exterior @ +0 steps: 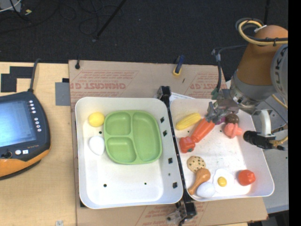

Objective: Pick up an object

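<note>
The right bin (263,185) holds several toy foods. A yellow corn cob (188,121) lies at its upper left, with an orange carrot (203,130) slanting beside it and a red piece (186,145) at the carrot's lower end. My gripper (215,112) hangs over the carrot's upper end, just right of the corn. A brown piece (231,118) and a pink piece (232,130) lie to its right. Nearer the front are a cookie (195,163), a drumstick (201,176), a fried egg (222,180) and a red tomato (246,177).
The left bin (122,192) carries a green divided plate (132,136), a yellow lemon (96,119) and a white egg (97,145). A control tablet (19,131) lies on the bench at far left. A blue and yellow clamp (178,66) sits behind the bins.
</note>
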`<state>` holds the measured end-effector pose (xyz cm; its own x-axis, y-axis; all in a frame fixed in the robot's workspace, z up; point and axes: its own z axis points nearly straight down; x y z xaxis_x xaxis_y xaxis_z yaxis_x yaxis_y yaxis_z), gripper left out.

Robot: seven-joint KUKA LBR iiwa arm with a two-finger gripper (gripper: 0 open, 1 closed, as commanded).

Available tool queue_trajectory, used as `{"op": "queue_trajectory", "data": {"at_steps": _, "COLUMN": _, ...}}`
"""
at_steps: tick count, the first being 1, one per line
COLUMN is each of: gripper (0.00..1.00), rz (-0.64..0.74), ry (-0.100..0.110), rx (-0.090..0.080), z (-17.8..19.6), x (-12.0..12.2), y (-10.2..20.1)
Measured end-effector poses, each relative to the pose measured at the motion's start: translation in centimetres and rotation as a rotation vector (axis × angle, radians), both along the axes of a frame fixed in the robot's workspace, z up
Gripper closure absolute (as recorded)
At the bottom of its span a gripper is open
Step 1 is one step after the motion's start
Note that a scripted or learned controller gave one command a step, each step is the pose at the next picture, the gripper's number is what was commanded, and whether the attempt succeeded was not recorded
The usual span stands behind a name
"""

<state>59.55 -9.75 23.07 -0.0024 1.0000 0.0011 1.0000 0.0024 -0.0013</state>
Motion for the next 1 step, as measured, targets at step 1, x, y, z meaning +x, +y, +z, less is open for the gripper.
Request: {"op": "queue_trajectory", "data": {"at_steps": 1, "gripper": 1.0, "rz": 0.001, "ry": 0.002, "rx": 0.001, "z": -1.05, "x": 1.12, "y": 5.68}}
